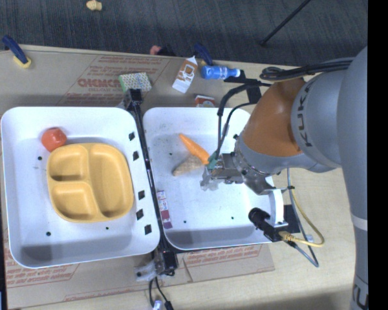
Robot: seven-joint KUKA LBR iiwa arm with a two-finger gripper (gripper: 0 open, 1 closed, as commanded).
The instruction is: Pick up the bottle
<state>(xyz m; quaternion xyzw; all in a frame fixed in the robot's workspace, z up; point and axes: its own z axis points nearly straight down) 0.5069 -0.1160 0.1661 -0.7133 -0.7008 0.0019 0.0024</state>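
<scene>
Overhead, fingers [210, 176] blurred beneath the wrist, spread or pressed together unclear.

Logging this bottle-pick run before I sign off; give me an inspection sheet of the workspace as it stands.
Surface: bench covered with printed cardboard, bearing left bin and right bin.
Job's things: blue bottle lying on the bench beyond the right bin, outside both bins.
Clutter: yellow divided tray and red ball in left bin; carrot and tan piece in right bin; small carton and green sponge on bench.
Grippers: gripper low over right bin beside the carrot, away from the bottle.
Cables: black cables along arm; yellow cable at bin's near corner.
Surroundings: dark carpet, small yellow object on it.
</scene>
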